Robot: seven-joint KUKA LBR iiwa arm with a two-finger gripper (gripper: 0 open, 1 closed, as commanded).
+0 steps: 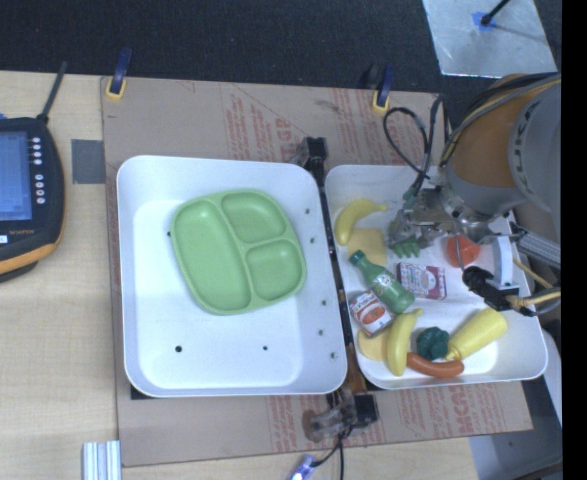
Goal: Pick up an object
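Bins side by side, gripper down in the right one

Far left first: a handheld control pendant (pixel 8 196) sits on the bench, its blue screen lit, its left part cut off by the frame edge. Moving right, the left bin (pixel 153 358) holds a single item, a green divided plate (pixel 239 251) with three compartments, lying flat toward the bin's far side.

Now the right bin (pixel 518 363), and it is crowded. A yellow banana (pixel 354 217) lies at the far-left corner; just below it a green bottle (pixel 382 281) stretches on its side, and a small red-labelled can (pixel 371 312) touches the bottle's lower end. A pink-and-white packet (pixel 422 280) sits mid-bin, print on it too small to read. Along the near edge: a second banana (pixel 400 340), a dark green lump (pixel 433 342), a red-orange sausage shape (pixel 434 367) and a yellow piece (pixel 478 332).

The gripper (pixel 411 226) hangs over the bin's far middle, just above the packet; whether its fingers grip anything, I cannot tell, the metalwork blurs together. An orange-red object (pixel 462 251) peeks out beside it, partly hidden by the arm (pixel 503 148), which covers the bin's far-right corner.
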